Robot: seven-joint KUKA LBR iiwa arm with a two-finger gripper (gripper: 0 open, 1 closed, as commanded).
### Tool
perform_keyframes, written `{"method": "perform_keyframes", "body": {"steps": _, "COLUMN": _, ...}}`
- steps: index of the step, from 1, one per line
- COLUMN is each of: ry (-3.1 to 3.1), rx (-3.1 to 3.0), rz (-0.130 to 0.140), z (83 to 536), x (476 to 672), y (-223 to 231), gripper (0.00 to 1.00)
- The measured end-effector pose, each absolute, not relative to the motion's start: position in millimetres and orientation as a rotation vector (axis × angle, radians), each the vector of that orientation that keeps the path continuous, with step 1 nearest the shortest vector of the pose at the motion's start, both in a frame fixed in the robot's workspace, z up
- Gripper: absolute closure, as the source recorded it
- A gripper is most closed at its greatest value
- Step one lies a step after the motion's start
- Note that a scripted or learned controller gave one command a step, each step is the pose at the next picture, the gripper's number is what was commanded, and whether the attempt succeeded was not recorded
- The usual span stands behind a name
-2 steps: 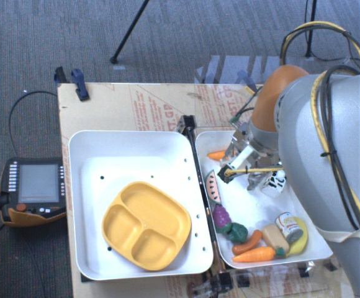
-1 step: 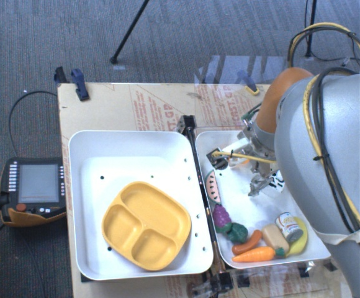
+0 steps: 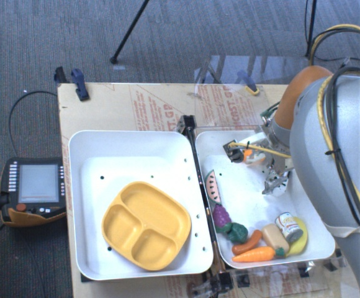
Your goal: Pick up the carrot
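Observation:
An orange carrot with a green tip lies flat along the front wall of the right bin. A second, smaller orange carrot-like piece lies just behind it. My gripper hangs over the back right part of the same bin, well behind the carrots and not touching them. The grey arm covers the bin's right side.
Near the carrots are a green vegetable, purple grapes, a tan block, a can and a banana. A watermelon slice lies by the left wall. A yellow divided plate sits in the left bin.

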State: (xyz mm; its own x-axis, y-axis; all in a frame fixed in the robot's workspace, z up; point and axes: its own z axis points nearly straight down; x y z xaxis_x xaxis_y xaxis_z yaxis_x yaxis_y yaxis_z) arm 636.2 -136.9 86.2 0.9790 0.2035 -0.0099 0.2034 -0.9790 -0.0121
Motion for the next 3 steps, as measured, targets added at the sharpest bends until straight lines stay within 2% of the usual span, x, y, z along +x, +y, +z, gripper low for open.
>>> {"method": "perform_keyframes", "body": {"steps": 1, "ry": -0.332, "rx": -3.114, "rz": 0.018, "z": 85, "x": 597.2, "y": -81, "gripper": 0.00}}
{"method": "perform_keyframes", "body": {"steps": 2, "ry": -0.336, "rx": -3.104, "rz": 0.031, "z": 93, "x": 596.3, "y": -80, "gripper": 1.00}}
{"method": "perform_keyframes", "body": {"steps": 3, "ry": -0.338, "rx": -3.094, "rz": 0.046, "z": 101, "x": 595.1, "y": -80, "gripper": 1.00}}
